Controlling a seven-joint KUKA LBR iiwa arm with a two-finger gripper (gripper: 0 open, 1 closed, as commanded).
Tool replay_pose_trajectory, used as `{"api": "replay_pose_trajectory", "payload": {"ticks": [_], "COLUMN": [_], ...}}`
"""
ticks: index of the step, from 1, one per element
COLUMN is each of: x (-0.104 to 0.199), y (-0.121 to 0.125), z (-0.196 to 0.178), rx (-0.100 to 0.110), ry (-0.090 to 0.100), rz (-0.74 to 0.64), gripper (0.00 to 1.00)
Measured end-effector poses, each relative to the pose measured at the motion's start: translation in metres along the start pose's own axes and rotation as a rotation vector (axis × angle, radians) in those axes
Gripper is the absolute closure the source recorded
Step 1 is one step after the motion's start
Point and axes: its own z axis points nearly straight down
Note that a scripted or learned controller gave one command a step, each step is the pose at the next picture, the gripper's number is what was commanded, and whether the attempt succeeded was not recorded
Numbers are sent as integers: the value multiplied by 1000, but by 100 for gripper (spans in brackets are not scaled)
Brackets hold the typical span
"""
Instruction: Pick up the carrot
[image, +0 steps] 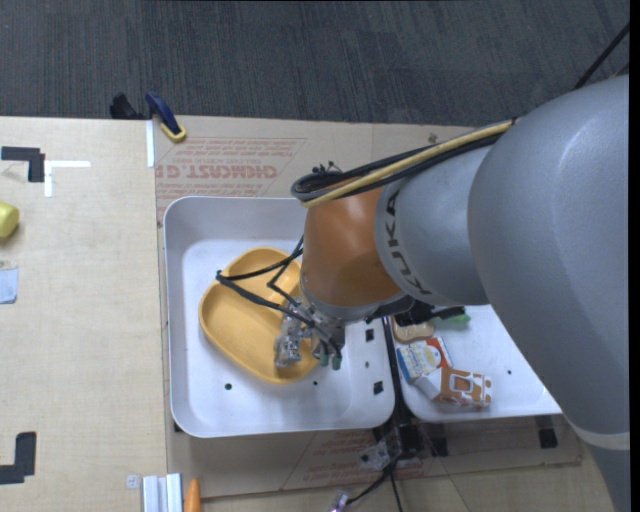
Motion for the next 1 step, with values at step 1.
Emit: {"api": "replay_pose_trajectory", "payload": {"ticks": [1], "x": [42], "y": [3], "z": [-124], "rx": [1], "ry": [-1], "rz": [392], "gripper": [100]}}
